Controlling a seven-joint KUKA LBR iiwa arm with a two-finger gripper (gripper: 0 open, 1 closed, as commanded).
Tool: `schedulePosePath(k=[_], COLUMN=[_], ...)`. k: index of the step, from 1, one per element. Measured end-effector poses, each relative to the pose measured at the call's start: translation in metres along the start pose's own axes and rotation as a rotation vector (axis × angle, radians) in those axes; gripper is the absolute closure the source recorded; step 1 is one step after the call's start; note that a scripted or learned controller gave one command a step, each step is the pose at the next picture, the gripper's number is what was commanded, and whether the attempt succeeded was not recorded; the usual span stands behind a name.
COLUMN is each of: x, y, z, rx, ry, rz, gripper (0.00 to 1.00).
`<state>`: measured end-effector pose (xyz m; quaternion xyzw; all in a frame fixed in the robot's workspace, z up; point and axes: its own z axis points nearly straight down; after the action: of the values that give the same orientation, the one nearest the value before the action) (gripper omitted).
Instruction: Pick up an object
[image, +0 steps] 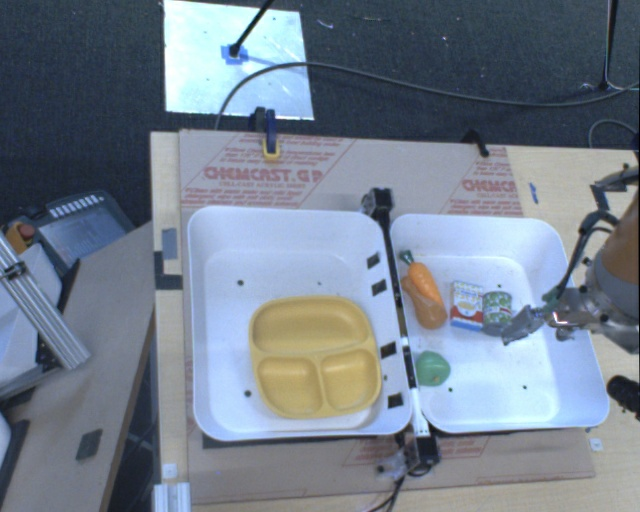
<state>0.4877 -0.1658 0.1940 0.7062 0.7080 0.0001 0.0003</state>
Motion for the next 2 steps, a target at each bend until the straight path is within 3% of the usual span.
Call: schedulePosePath(k=[2], x=[-0.009], y=[0.005], z=[0.108], rx=[0.003], ry=[0.001], rz=[0.001], gripper=[0.00])
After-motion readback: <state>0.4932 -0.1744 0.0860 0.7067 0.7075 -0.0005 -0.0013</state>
